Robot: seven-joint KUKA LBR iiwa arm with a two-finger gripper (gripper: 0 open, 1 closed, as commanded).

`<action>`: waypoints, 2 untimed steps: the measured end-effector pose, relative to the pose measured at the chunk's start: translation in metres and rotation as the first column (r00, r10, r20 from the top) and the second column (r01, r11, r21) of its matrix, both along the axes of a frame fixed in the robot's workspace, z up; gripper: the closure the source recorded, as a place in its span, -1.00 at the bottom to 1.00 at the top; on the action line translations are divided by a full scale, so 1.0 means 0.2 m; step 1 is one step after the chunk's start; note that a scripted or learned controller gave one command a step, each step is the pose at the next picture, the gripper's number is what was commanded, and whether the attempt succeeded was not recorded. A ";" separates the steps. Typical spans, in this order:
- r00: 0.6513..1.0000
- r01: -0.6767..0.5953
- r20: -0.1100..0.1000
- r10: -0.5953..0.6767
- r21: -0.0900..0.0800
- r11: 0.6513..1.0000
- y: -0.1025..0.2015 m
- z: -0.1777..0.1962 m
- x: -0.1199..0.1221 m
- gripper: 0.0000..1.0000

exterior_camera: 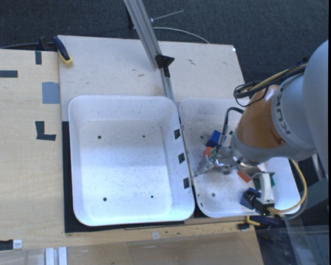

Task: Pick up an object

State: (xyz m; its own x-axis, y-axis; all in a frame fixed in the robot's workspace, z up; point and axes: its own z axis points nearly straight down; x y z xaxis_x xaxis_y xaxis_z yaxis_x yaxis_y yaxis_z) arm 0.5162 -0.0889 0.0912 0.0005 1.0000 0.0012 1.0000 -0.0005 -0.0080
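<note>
My gripper is down inside the right bin, near that bin's left wall, with the grey and orange arm coming in from the right. A blue object lies just behind the gripper, and a small orange piece sits right beside it. A small red object shows on the bin floor to the right of the gripper, partly under the wrist. Nothing can be made out held in the gripper. The arm hides much of the bin's right half.
The left bin stands beside the right one, sharing a raised rim with black marks. A silver pole slants in from the top to the bins' back edge. A yellow-and-blue tool lies at the bench's back left.
</note>
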 end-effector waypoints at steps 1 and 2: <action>1.000 -0.002 0.009 0.002 -0.002 1.000 -0.04 0.00 0.23 -1.00; 1.000 0.000 0.004 0.000 -0.001 1.000 -0.01 0.00 0.15 -1.00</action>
State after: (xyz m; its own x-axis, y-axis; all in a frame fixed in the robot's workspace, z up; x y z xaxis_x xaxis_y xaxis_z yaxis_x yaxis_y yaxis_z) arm 0.5458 -0.0905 0.0915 0.0002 1.0000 -0.0001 1.0000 -0.0002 -0.0043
